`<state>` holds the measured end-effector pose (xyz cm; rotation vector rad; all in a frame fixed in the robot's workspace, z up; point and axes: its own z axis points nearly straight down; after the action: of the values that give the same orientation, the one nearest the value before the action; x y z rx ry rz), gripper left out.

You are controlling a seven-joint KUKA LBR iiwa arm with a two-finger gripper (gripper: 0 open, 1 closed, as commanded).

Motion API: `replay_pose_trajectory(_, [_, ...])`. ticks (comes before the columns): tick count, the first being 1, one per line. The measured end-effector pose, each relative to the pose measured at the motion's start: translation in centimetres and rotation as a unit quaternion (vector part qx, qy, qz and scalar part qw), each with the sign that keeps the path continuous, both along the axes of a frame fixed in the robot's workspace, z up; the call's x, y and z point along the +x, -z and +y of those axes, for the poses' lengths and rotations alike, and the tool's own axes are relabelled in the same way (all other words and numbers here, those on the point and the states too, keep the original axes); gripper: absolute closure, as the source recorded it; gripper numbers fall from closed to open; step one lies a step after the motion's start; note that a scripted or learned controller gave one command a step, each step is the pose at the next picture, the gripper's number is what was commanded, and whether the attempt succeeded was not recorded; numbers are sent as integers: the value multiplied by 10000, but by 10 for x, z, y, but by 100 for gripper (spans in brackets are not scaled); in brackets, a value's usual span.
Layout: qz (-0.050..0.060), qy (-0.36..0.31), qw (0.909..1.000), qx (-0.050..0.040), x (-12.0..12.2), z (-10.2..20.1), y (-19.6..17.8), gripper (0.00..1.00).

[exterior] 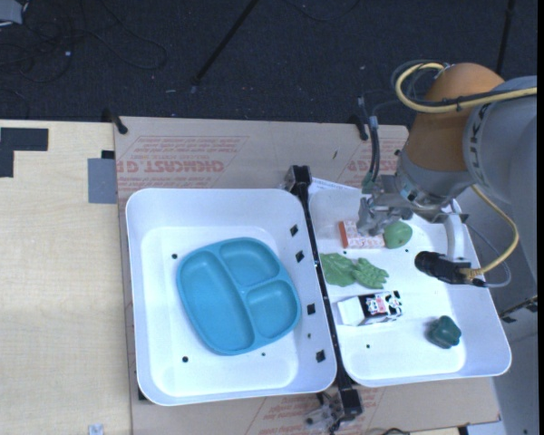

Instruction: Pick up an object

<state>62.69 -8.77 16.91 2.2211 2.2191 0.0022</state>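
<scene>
A blue divided tray (238,294) is sitting in a white bin (154,243); beside it are showing a green leafy toy (354,270), a dark-green lump (443,332) (teal-tinged) and a black-and-white carton (370,308).

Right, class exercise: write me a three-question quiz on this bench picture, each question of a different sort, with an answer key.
1. True or false: the blue divided tray lies in the left bin.
2. Multiple choice: which thing lies nearest the front right corner of the right bin? A) the green leafy toy B) the dark green block C) the black-and-white carton
3. Fill in: the arm's hand hovers at the back of the right bin, over an orange-and-white packet and beside a small round ______ object.

Key: 1 true; 2 B; 3 green
</scene>
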Motion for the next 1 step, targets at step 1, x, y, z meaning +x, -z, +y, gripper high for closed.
replay_pose_trajectory(1, [1, -9, 10000, 1, 4, 2, -44, 100])
